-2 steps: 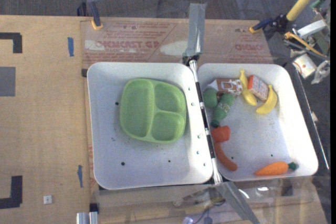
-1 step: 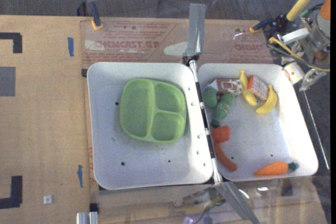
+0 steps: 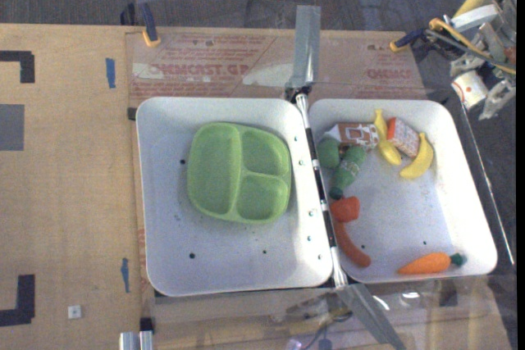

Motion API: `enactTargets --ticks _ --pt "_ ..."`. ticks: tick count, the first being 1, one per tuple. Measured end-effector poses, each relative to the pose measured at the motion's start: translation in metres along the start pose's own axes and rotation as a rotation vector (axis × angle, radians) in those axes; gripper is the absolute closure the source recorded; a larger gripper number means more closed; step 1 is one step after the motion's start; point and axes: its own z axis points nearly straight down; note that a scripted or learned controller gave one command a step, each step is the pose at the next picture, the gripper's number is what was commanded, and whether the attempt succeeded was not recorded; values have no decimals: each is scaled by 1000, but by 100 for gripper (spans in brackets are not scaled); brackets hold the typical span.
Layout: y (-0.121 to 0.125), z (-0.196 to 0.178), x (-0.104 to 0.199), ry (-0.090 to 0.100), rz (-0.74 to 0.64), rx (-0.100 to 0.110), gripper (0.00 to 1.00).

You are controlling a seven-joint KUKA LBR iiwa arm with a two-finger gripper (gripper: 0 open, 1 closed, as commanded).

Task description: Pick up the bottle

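The green bottle (image 3: 349,167) lay on its side in the right bin (image 3: 459,201), hard against that bin's left wall, its cap end pointing down toward the divider, and that spot looked the likeliest cause of a failed try: a descending finger could strike the bin wall or the metal divider (image 3: 316,176) rather than slide down beside the bottle. A rounded green piece (image 3: 328,152) touched the bottle at its upper left, and a brown carton (image 3: 357,134) sat just above its top end, so a grasp taken near that end might have closed on the wrong thing or pushed the cluster apart. A red pepper (image 3: 345,209) lay just below the cap end, with a red chili (image 3: 353,250) further down, leaving little room at that end too. The bottle's round body would probably roll or squirt out if pinched off-centre. The gripper (image 3: 484,86) hung at the upper right, outside the bin past its far corner, well apart from the bottle; whether it was spread or pressed together could not be told at that size and angle, and nothing showed in its grasp. Bananas (image 3: 417,160), a small red box (image 3: 404,137) and a carrot (image 3: 426,264) lay off to the right, clear of the likely path. The left bin (image 3: 164,258) bore a green plate (image 3: 239,173), apart from the work.
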Motion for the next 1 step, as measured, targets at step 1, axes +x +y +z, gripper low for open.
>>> enactTargets --ticks 1 --pt "-18 -50 -17 1 59 -1 100"
